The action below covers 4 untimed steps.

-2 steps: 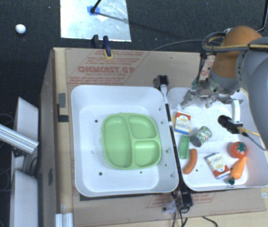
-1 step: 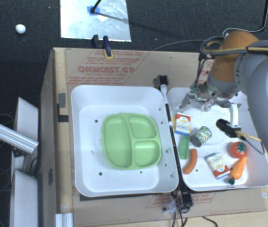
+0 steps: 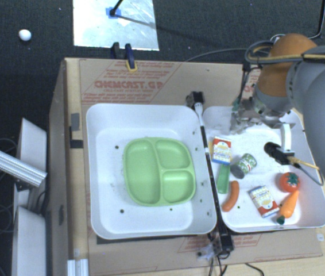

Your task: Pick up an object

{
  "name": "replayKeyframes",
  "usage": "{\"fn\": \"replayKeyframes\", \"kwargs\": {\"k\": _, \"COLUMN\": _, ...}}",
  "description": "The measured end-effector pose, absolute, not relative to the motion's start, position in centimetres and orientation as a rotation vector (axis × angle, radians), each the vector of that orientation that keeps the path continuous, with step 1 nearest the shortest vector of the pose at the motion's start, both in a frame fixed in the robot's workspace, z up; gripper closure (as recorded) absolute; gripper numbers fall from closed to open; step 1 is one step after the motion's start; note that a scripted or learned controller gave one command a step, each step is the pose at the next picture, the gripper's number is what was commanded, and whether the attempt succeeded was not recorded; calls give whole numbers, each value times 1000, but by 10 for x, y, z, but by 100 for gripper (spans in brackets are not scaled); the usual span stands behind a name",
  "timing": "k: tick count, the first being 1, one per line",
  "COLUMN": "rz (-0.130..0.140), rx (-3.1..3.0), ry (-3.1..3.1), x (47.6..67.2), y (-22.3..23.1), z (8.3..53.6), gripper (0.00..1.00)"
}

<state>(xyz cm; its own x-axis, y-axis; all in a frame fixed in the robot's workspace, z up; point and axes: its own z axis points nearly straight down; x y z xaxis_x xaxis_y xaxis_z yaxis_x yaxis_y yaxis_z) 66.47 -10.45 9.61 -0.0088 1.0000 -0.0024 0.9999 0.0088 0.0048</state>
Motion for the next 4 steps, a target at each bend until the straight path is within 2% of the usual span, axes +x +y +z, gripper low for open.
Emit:
{"fn": "replayKeyframes", "kwargs": {"k": 1, "rz": 2, "rx": 2207, "ry": 2228, "x": 665, "y": -104, "z": 96, "gripper": 0}}
{"fn": "replayKeyframes", "kwargs": {"k": 2, "rz": 0, "rx": 2219, "ry": 2222, "x": 642, "y": -114, "z": 84, "gripper": 0}}
{"fn": "replayKeyframes", "kwargs": {"k": 3, "rz": 4, "rx": 2215, "ry": 2226, "x": 669, "y": -84, "z": 85, "gripper": 0}}
{"fn": "replayKeyframes", "kwargs": {"k": 4, "rz": 3, "rx": 2217, "ry": 2222, "x": 669, "y": -89, "z": 85, "gripper": 0}}
